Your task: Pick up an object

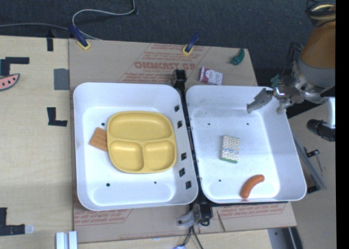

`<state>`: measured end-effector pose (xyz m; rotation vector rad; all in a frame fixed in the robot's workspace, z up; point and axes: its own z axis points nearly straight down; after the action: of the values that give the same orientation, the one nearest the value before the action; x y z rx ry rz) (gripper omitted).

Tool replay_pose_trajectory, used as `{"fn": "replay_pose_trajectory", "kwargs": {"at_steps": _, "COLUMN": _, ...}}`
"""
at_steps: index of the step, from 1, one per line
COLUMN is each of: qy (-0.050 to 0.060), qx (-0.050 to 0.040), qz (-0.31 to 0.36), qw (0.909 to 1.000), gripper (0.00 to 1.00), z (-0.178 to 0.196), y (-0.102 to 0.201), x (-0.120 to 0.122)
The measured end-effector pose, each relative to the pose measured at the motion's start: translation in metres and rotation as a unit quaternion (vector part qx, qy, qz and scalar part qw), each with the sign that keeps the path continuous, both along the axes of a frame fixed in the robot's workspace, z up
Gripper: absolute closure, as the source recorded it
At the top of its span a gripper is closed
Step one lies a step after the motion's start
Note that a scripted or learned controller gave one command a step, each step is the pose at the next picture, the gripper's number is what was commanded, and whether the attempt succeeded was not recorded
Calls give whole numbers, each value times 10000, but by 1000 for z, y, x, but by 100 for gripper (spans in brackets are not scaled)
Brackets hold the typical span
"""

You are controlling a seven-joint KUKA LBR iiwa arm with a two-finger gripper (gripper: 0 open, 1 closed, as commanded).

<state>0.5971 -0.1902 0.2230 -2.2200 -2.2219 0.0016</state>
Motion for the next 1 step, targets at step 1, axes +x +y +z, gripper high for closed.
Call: {"fn": "replay_pose_trajectory", "kwargs": {"at_steps": 1, "qy": -31, "qx": -5, "qz": 2, "qw": 10000, "gripper": 0, "z": -129, "y": 8, "x": -21}}
